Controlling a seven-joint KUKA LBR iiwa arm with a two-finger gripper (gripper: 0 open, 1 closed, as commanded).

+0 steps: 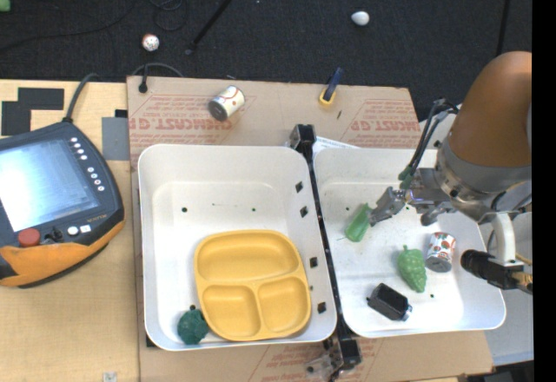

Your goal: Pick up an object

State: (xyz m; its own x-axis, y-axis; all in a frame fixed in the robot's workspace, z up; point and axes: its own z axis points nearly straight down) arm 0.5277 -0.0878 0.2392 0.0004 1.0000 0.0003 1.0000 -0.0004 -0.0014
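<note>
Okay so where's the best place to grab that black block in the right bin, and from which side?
Take the black block across its short width, coming straight down from above. It lies flat and slanted on the right bin floor, apart from the green toy, so its long sides look free for the fingers.

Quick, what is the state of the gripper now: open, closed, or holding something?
Gripper: whether it is open or closed cannot be told; it sits right beside the light green object in the right bin, and no hold shows.
</note>
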